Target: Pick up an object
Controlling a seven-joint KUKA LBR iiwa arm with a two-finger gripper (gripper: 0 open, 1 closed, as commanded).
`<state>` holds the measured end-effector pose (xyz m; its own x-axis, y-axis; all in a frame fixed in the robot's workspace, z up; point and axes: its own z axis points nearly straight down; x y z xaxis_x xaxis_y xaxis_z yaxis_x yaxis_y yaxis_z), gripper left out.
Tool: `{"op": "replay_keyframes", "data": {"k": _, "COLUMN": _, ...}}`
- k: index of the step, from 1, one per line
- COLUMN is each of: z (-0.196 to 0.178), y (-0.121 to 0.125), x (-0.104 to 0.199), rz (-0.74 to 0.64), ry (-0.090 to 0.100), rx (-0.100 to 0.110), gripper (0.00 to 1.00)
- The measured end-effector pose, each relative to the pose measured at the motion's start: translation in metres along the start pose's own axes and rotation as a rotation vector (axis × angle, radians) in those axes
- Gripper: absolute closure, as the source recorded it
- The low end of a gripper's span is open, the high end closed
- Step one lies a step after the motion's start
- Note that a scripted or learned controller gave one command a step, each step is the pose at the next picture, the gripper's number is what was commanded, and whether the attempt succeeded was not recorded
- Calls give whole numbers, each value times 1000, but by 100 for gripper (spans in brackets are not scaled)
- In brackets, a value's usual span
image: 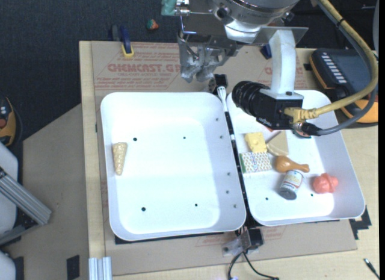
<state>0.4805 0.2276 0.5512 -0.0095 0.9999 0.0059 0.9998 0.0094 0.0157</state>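
Hanging over the far edge of the bench, just past the far rims where the two bins meet: the gripper (201,62), a tangle of grey metal under the arm's wrist. Cannot tell how wide it stands; too blurred and cluttered at that spot. Holding nothing that can be made out. To the near right of it, in the right bin (346,209): a loose cluster made up of a yellow block (255,141), a beige wedge (278,147), a green-patterned packet (255,162), a brown drumstick-shaped toy (290,165) lying left to right, a small jar (290,184) tipped on its side, and a pink lump (325,183) further right. Partly overhung at the far end by a black cylinder (258,104) fixed to the arm. To the near left, alone in the left bin (171,224): a cream cone (120,157), long axis running far to near, narrow tip toward the far side, well apart from every wall. Probably the cleaner target, with open floor all round, though lying further off than the yellow block. For either, calls for a reach toward the near side before any descent; for the cone, likely closing across its short width.
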Motion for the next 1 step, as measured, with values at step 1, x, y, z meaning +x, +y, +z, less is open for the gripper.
{"op": "replay_keyframes", "data": {"k": 1, "z": -10, "y": 0, "x": 1, "rz": -1, "ry": 1, "rx": -3, "gripper": 100}}
